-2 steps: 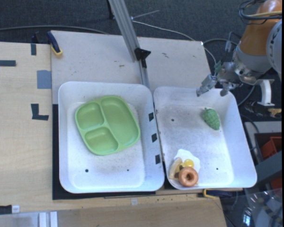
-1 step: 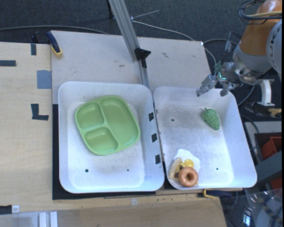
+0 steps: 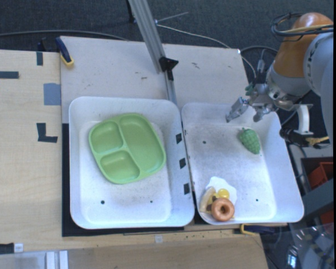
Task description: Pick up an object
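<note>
Green fruit [image 3: 250, 140] lies in your right bin [image 3: 280, 198], long axis running near-to-far, no label legible. Gripper [image 3: 247, 112] hovers just above it, fingers spread, holding nothing.

The 1 arm [image 3: 305, 49] enters the view at about 2 o'clock, its grey body curving down from the right edge. The orange band [image 3: 302, 43] sits as a rounded dome near the top right, with grey casing wrapping its right side. Dark cables [image 3: 288, 22] loop over the top of the band and trail down its left flank. Below the band the wrist [image 3: 271, 91] narrows and points toward 8 o'clock. The gripper [image 3: 245, 112] hangs at the end of it, its 2 fingers [image 3: 234, 112] spread apart with a clear gap between them, tips aimed down and left, nothing between them.
</note>
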